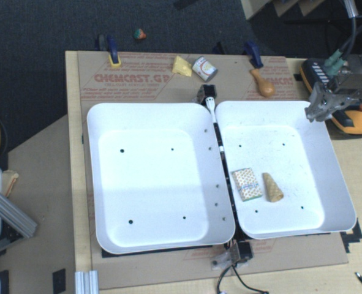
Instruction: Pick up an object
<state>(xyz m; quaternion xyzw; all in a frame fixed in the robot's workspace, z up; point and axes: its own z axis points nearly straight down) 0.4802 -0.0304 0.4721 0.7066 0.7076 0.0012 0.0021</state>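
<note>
White plastic forms the 2 bins; the gripper [320, 109] hangs at the upper right rim of the right bin [291, 225]. Whether it is spread or closed cannot be told. Well below and left of it lie a patterned box [247, 184] and, just beside that, a tan cone [272, 187].

Two shallow white bins [107, 121] stand side by side. The right bin [328, 164] holds two objects: one patterned box [247, 184] and one tan cone [272, 187]. On the board behind the bins lie three items: one yellow wedge [182, 67], one small carton [204, 68], one wooden pear-shaped piece [263, 82].
</note>
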